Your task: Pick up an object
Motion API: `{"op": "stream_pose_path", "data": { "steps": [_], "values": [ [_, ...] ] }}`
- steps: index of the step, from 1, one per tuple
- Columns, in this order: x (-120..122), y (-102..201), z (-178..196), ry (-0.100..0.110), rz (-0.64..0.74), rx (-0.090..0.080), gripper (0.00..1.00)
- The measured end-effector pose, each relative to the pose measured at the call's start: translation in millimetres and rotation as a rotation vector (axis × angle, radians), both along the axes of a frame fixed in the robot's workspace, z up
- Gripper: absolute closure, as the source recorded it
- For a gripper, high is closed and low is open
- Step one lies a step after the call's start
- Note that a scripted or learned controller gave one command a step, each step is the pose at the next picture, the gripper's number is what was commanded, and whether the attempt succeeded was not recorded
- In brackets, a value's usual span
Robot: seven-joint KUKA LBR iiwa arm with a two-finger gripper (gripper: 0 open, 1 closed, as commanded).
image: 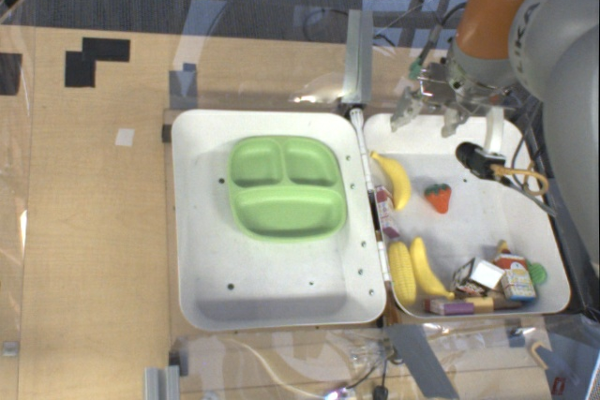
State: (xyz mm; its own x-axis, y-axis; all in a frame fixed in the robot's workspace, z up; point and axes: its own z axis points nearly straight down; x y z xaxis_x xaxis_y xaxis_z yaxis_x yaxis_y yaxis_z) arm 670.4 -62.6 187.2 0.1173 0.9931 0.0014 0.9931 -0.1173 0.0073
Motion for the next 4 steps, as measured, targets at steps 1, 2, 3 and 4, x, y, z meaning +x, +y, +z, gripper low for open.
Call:
{"op": "stream_pose_path", "data": {
  "steps": [1,2,3,4],
  "values": [
    [-17.5,-26.6,-98.8,-0.002,0.029,-0.001,0.0],
    [-92.6,-26.5,-96.4,-0.005,0.005,0.0,0.0],
    [-127.8,-34.5,-95.9,-0.011,0.008,-0.001,0.0],
    [-125.3,-31.5,-84.1,-0.016,0.009,0.003,1.0]
  ]
}}
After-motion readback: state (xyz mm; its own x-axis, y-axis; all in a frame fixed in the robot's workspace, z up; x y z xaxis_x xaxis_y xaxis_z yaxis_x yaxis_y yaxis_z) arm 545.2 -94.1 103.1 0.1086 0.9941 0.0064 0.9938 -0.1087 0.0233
